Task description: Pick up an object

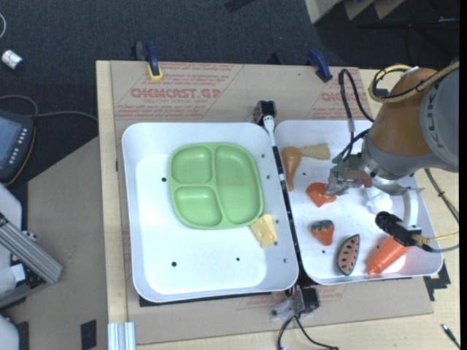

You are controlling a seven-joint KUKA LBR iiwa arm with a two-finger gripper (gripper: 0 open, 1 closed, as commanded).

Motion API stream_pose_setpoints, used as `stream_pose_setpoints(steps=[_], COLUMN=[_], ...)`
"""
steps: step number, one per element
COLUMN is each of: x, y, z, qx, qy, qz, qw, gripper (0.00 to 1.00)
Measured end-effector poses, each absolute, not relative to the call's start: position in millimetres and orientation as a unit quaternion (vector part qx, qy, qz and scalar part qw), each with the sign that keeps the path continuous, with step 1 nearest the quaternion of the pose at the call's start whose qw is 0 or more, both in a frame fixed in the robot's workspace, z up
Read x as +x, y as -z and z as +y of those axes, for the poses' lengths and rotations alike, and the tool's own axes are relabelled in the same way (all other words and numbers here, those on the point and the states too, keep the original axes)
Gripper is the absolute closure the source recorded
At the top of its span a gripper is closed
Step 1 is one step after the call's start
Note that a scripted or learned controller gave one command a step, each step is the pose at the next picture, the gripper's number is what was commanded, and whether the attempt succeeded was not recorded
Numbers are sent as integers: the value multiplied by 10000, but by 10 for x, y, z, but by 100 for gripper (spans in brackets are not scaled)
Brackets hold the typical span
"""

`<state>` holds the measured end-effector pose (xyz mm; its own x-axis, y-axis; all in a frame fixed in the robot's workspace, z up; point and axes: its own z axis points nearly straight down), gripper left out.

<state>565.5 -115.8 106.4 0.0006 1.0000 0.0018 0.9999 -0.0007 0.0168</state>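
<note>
Dark carpet is seen around a cardboard-covered bench [219,82] on which two white bins are set side by side; the left bin [146,217] is occupied by a green divided plate [217,184] with a yellow wedge [265,230] at its corner, while the right bin [416,265] is stocked with toy foods – a red piece [318,194], cone [291,163], strawberry [323,231], watermelon slice [348,254] and carrot [387,254]. The gripper [341,181] is lowered just beside the red piece, apparently touching it, though its state cannot be told – a nudge rather than a grasp is judged the likely failure, the piece being pushed aside
</note>
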Motion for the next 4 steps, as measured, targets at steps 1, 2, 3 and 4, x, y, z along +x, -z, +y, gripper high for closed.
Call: stream_pose_setpoints(steps=[1, 2, 3, 4], x=[5665, 5634, 5643, 5422], y=[-1513, -2120, -2260, -2360], z=[-1224, -1296, -1297, -786], qx=[7072, 7070, 7068, 7052], qy=[-11, -20, -11, -2], qz=[7070, 7072, 7074, 7090], qw=[30, 39, 22, -18], gripper=[100, 100, 100, 100])
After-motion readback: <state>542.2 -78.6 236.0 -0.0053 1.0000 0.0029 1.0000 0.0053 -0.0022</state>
